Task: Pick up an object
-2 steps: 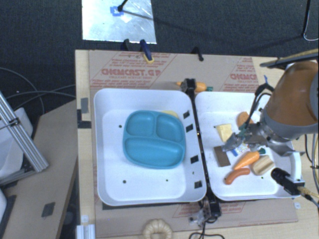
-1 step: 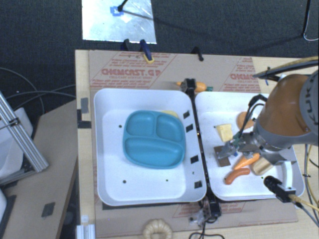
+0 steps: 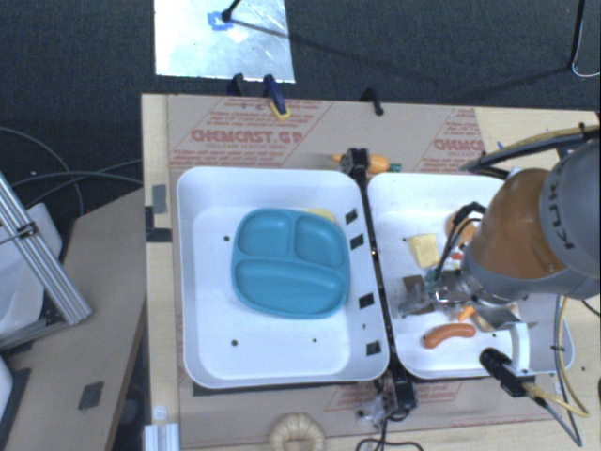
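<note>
My gripper (image 3: 416, 297) is low in the right bin (image 3: 399, 200), near its left wall, and the grey and orange arm reaches in from the right. An orange sausage-shaped piece (image 3: 449, 334) lies on the bin floor just below and to the right of the gripper, apart from it. A pale yellow flat square (image 3: 423, 248) rests above the gripper. An orange object (image 3: 461, 220) peeks out at the arm's upper left edge, mostly hidden. I see nothing held in the gripper.
The left bin (image 3: 202, 280) holds a blue divided plate (image 3: 289, 261) with a yellow piece (image 3: 322, 215) at its far edge. A small orange item (image 3: 377, 164) sits outside the bins by the black divider clamp. Cables run along the bench's lower right.
</note>
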`<control>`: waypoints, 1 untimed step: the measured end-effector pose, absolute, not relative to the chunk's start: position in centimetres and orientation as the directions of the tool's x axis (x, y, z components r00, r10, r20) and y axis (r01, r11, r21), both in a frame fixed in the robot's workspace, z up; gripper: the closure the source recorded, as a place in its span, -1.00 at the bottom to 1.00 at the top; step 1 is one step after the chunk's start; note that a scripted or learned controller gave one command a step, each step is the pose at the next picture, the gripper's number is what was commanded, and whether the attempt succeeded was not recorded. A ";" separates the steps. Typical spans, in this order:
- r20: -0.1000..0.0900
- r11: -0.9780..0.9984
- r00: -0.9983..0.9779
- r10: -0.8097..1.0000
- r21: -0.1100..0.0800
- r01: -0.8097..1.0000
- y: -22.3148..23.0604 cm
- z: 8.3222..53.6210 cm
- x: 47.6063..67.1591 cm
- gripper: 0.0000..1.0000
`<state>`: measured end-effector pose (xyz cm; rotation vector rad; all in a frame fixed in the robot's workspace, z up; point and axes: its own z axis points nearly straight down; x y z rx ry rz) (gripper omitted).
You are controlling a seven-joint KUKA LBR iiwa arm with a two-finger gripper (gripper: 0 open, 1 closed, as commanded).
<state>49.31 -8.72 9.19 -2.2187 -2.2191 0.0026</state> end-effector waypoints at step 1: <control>0.001 0.001 -0.001 1.000 -0.001 1.000 -8.7 8.4 49.3 -1.00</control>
